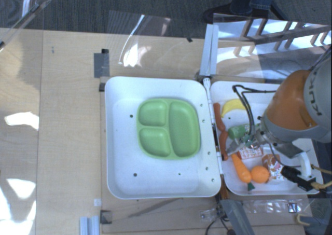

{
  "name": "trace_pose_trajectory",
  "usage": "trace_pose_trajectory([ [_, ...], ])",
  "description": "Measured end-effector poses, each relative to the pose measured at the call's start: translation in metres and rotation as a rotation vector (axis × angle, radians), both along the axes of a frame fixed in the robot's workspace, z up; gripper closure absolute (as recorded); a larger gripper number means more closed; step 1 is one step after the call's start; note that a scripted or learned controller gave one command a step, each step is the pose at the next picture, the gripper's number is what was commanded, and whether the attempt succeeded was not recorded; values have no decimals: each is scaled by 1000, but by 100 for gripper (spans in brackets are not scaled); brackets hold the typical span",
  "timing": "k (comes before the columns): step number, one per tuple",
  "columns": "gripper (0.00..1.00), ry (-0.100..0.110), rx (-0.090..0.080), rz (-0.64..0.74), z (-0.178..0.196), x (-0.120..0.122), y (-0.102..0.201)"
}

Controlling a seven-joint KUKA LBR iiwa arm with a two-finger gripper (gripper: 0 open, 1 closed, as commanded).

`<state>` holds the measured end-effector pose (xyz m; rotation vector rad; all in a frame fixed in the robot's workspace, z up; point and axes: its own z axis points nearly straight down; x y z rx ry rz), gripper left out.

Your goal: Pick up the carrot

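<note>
Two shallow white plastic bins sit side by side on a pale wood bench (62,140). The left bin (119,177) holds a smooth green plate (169,127), rounded, with three compartments. The right bin (228,184) is crowded. The carrot (240,168) lies near its left wall toward the near edge: orange, tapered, smooth. Its long axis runs diagonally, narrow end pointing far-left, thick end with a small green stub near-right. A round orange fruit (260,175) touches its thick end. A banana (233,107) lies at the far side, two reddish sausages (220,125) along the left wall, and a green piece (237,132) sits between. The grey arm with its orange band (290,107) reaches in from the right. The gripper (252,143) hangs just far-right of the carrot; cannot tell its opening, clutter hides it.
</note>
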<state>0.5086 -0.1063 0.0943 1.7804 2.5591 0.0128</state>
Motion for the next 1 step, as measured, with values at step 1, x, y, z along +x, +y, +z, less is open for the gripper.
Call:
trace_pose_trajectory([
  [1, 0, -19, -9, -17, 2, -10, 5],
])
